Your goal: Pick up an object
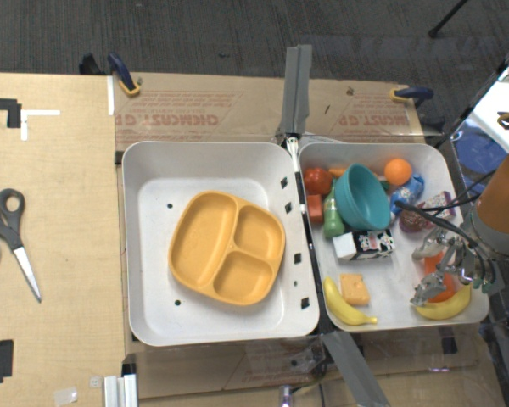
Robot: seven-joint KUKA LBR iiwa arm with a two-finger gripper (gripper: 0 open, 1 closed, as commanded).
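My gripper (426,272) hangs low over the front right corner of the right bin (382,320), with the arm coming in from the right. Its two metal fingers (425,249) stand spread apart, open. An orange-red object (442,288) lies just beneath and between them, partly hidden, resting against a yellow banana (448,307). I see nothing lifted off the bin floor. To the left of the gripper lie a white and black box (365,244), a tan sponge cube (354,289) and a second banana (346,306).
A teal bowl (360,197), an orange ball (398,171), a red fruit (317,180), a green block (332,217) and a blue packet (407,192) crowd the right bin's back. The left bin (144,227) holds a yellow divided plate (227,248). Scissors (15,236) lie far left.
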